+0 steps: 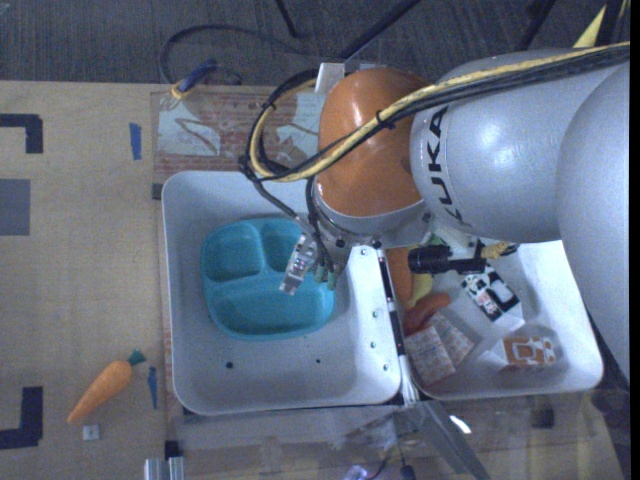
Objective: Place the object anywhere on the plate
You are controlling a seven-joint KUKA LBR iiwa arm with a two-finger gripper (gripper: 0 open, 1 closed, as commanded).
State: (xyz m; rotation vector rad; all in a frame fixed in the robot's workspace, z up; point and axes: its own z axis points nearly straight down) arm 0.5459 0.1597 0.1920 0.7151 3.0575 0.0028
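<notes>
So there's 2 white bins side by side. The left bin (190,368) has 1 blue plate (250,278) with 3 compartments. The gripper (300,268) hangs over the plate's right part, and I can't tell what the claw is doing or if it's got anything. The right bin (580,358) has a jumble, roughly 4 or 5 small packets and toys. 1 toy carrot (100,390) lies out on the wooden bench (80,298), left of the bins. Dark carpet floor (120,18) up top.

plate (255,283) in left bin (200,368), packets (440,348) in right bin (585,363), toy carrot (100,390) left on bench (70,288)
</notes>
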